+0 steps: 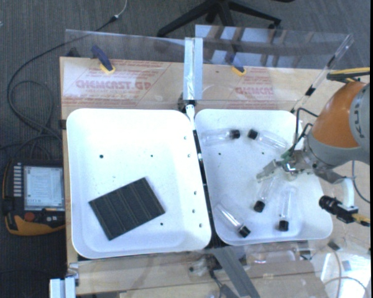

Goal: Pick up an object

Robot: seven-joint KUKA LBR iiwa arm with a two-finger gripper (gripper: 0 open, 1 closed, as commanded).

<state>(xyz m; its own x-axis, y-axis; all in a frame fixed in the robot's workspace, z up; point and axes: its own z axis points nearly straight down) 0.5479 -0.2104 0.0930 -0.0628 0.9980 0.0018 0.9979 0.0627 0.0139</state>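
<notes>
The right white bin (311,228) holds several clear plastic tubes with black caps. Two lie near its far edge (227,135) (265,138), and one sits at the front left (232,220). Another two lie at the front middle (265,195) (285,211). My gripper (278,167) hangs low over the right middle of this bin, just above the upper end of the front-middle tube. No tube can be seen in its grasp. In the left white bin (99,126) a dark ribbed rectangular pad (126,207) lies flat near the front.
The arm's orange band (337,128) overhangs the right bin's right rim. A black fitting (336,208) juts out beside the front right corner. A clear panel (193,73) stands behind the bins. A handheld pendant (34,194) lies on the floor at the left.
</notes>
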